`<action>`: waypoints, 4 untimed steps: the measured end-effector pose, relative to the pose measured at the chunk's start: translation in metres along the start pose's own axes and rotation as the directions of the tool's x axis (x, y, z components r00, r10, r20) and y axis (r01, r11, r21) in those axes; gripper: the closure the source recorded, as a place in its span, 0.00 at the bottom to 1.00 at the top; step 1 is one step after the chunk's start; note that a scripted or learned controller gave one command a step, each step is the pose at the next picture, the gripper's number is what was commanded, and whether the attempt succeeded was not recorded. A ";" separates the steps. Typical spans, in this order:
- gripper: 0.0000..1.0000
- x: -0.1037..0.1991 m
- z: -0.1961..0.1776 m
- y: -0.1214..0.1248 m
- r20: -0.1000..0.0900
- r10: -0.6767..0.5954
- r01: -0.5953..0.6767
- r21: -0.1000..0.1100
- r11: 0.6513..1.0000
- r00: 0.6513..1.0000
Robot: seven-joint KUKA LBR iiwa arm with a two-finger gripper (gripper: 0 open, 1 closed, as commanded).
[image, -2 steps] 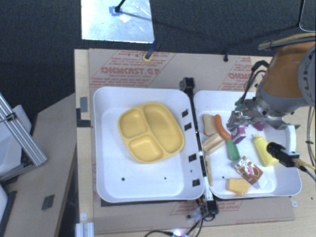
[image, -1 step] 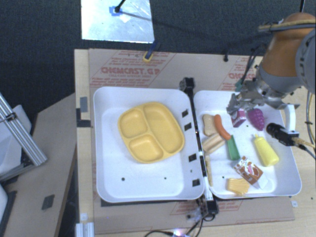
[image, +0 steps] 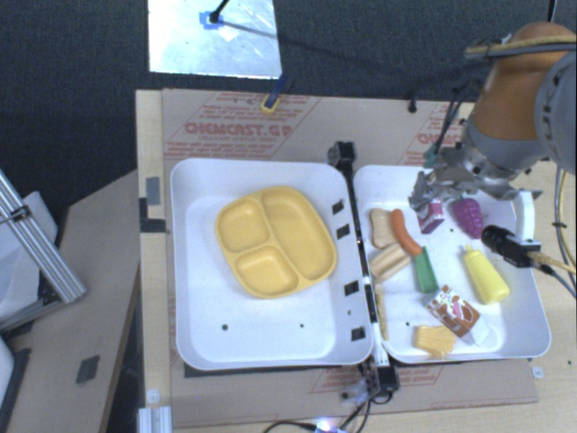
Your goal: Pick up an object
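Far to the left of the end effector (image: 431, 197), a yellow divided plate (image: 275, 240) lies tilted in the left white bin (image: 194, 332), well apart from the arm. Between the two bins runs a black divider (image: 359, 242). Closer in, just below and left of the end effector, an orange hot dog (image: 406, 232) lies across a pale bun (image: 389, 261) in the right white bin (image: 532, 332), with a green cylinder (image: 425, 271) touching the hot dog's lower end. Directly under the fingers sits a small purple-and-white item (image: 434, 217), too small to identify; whether the fingers are clamped on it, or how they stand, cannot be told from this angle. Just right of the end effector rests a bunch of purple grapes (image: 467, 215). Further below lie a red-and-white snack packet (image: 453, 312) and a yellow cheese wedge (image: 435, 339). Lower right, a yellow mustard bottle (image: 485, 275) points up toward the grey and orange arm (image: 518, 97), which hangs over the desk (image: 234, 120).
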State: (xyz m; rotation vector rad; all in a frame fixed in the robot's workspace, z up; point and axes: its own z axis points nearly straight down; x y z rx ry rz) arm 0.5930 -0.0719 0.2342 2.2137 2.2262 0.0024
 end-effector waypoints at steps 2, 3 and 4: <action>1.00 -0.010 0.016 -0.001 0.000 0.005 -0.005 0.001 1.000 1.000; 1.00 -0.008 0.001 0.002 0.000 0.001 -0.001 -0.001 1.000 1.000; 1.00 -0.009 0.017 -0.002 0.001 0.004 -0.004 0.001 1.000 1.000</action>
